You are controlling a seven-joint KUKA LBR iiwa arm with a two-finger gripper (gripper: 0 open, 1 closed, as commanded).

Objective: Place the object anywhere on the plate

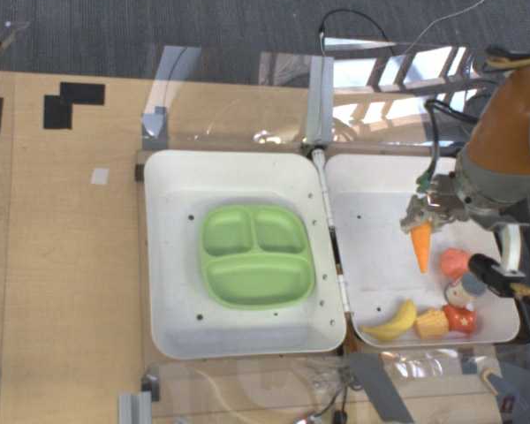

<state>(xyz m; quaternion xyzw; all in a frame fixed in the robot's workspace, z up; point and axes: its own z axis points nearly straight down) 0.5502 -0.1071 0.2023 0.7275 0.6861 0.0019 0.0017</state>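
You've got the claw (421, 212) over the right bin (371, 263), sitting right on the thick top end of the orange carrot (421, 247). The carrot's long axis runs nearly straight down the view, pointed tip toward the near edge, wide end up under the claw. The fingers look closed in around that top end, pinching the carrot, though the tip is small and glare makes it hard to be sure, so treat the grip as probable, not proven. Can't tell if the carrot is lifted or touching the bin floor. The green plate (256, 256) lies in the left bin (172, 237), well apart from the claw, to the view's left across the divider btwn bins. So the coming move is a carry leftward w/ enough height to clear that divider. Other toys sit nearby in the right bin: a pink piece (455, 261), a banana (391, 322), a corn cob (431, 323) and a tomato (462, 320), all nearer the bottom right corner and clear of the path.
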